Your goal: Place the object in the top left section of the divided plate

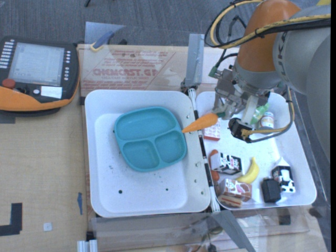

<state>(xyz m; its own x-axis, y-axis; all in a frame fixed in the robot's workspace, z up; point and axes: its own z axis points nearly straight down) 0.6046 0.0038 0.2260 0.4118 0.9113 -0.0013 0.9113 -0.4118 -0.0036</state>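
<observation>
The carrot (201,123) lies on a slant across the seam between the two bins, its long axis running from lower left to upper right. Its narrow tip points down and left, reaching to the right rim of the divided plate (151,138); its thick end points up and right, toward the gripper (222,109). That thick end sits right at the gripper, which appears to grip it, though the fingers themselves are hard to make out under the wrist.

The teal plate rests in the left bin (100,193), turned slightly, with one large section toward the top left and two smaller ones along its lower right. All three sections are bare.

The arm (273,35) reaches in from the right over the right bin (304,188). In that bin lie a banana (250,171), a black-and-white carton (227,163), a small black box (270,189), a cow-patterned toy (285,178) and a small bottle (267,121). A teach pendant (37,75) sits on the bench at far left.
</observation>
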